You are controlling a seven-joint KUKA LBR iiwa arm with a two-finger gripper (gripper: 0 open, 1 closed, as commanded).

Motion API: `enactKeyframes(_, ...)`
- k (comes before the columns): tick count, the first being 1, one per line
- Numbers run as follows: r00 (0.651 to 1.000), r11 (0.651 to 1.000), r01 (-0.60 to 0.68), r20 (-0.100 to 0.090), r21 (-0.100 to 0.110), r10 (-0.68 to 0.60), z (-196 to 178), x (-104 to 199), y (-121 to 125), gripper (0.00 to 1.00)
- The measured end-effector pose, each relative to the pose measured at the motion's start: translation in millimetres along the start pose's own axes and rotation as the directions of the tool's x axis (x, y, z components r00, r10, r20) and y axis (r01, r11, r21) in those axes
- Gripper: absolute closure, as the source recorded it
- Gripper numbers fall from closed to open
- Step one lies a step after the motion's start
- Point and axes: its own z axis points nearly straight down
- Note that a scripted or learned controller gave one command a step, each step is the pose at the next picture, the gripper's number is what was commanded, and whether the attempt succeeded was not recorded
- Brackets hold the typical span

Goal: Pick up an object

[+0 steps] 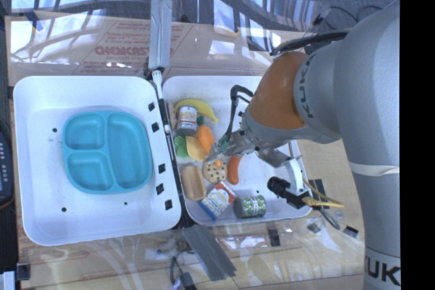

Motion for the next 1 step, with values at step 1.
enactKeyframes(1, 0.94, 0.94, 0.342, 0.008, -0.01, -0.342, 3.8, -9.0, 0.1, 1.0)
